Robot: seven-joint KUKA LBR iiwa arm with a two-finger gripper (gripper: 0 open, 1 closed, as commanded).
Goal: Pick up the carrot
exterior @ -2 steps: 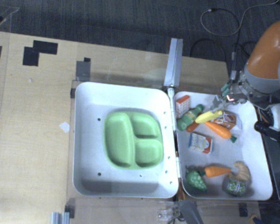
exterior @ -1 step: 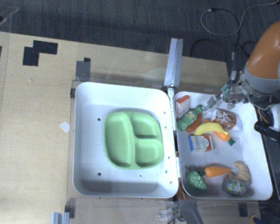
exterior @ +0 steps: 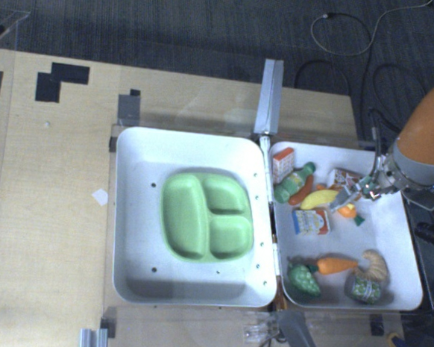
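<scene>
Two bins share the bench, and the carrot (exterior: 336, 265) lies low in the right bin (exterior: 409, 293), well apart from the gripper (exterior: 367, 187), whose opening I cannot tell, hovering near its upper edge.

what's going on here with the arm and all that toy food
A robot arm reaches in from the right over the right bin, which holds a jumble of toy food. Its pincer is near the bin's far side, by a banana. The carrot it is meant to pick up lies untouched toward the near side, beside a green vegetable. The left bin holds a green divided tray.
</scene>
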